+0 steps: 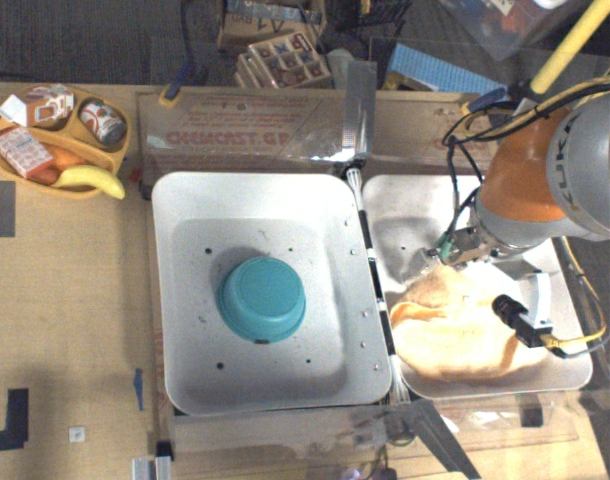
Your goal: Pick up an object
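Just below the gripper point(453, 252), a crumpled pale yellow cloth point(455, 333) lies in the right white bin point(410, 213). Well to its left, a teal plastic bowl point(263, 298) sits upside down in the left white bin point(185, 218). Whether the gripper grasps anything cannot be told.

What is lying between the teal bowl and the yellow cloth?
In the camera view, bare white bin floor and the two bins' adjoining rims separate the teal bowl from the yellow cloth. No other object lies there.
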You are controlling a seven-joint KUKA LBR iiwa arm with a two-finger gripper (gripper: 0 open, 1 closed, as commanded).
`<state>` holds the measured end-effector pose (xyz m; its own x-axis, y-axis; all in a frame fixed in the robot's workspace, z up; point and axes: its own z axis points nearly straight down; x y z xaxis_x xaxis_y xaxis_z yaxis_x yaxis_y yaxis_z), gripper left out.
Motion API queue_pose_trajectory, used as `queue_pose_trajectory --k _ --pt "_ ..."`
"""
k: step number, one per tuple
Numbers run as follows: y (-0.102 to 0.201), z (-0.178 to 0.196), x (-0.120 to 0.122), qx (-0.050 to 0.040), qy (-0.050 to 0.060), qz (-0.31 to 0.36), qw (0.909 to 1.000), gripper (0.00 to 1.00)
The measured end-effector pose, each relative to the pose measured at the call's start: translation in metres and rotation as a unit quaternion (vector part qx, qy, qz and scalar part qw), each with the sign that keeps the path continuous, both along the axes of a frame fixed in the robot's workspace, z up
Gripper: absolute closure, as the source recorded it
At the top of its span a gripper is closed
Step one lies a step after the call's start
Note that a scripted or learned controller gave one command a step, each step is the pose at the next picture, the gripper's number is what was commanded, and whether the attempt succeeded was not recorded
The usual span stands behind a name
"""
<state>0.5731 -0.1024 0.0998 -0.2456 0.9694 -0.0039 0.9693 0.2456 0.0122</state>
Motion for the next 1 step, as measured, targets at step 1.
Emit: queue_pose_trajectory --k 1 --pt "0.0037 -0.0104 -0.0237 -0.0001 0.001 -0.017 0.9999 0.0"
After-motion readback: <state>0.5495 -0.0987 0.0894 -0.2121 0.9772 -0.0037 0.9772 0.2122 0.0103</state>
